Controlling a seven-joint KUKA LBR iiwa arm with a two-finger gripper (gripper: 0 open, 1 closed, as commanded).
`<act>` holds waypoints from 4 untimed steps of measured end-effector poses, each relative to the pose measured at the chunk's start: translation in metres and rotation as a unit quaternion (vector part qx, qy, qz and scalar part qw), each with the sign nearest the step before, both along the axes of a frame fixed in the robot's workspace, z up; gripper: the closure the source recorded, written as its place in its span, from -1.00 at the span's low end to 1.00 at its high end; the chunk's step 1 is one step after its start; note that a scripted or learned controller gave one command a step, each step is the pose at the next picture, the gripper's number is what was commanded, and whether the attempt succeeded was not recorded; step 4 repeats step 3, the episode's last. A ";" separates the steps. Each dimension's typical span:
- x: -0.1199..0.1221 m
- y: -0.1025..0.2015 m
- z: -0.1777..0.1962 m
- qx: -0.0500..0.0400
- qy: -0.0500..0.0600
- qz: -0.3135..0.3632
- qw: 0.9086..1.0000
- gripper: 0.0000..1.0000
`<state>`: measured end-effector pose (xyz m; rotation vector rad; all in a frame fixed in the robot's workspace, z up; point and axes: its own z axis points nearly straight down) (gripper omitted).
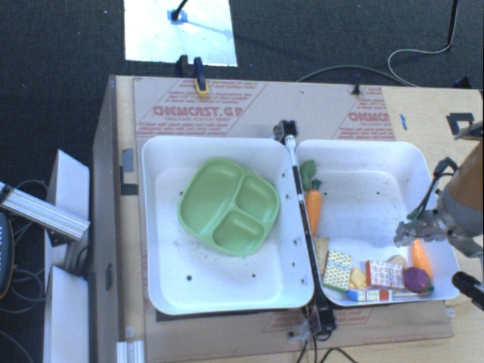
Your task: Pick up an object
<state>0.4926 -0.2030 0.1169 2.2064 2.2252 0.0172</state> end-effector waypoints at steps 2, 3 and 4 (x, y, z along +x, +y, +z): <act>0.001 0.000 0.010 0.000 -0.001 0.001 1.000 1.00; 0.001 0.000 0.010 0.000 -0.001 0.000 1.000 -1.00; 0.001 0.000 0.010 0.000 -0.001 0.000 1.000 -1.00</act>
